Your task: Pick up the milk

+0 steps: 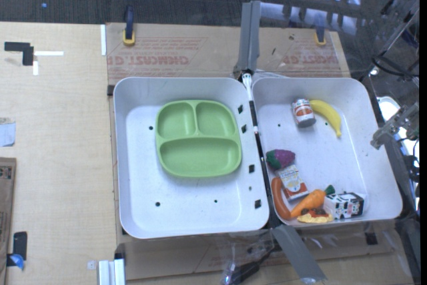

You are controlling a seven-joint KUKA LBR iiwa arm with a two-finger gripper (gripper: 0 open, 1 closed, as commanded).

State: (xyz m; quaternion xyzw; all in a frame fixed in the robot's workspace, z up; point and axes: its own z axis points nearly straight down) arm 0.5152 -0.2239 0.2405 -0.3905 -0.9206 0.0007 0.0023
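The milk (345, 205) is a small white carton with black cow patches, lying on its side in the near right corner of the right bin (363, 163). It touches a carrot (307, 201) on its left. My gripper (387, 132) shows as a grey piece at the right bin's right rim, well behind and to the right of the milk, with nothing seen in it.
Also in the right bin are a small can (303, 112), a banana (328, 115), purple grapes (281, 157), a white and orange carton (291, 180), a hot dog (279, 199) and a yellow piece (313, 215). The left bin (133, 170) holds a green divided plate (199, 138).
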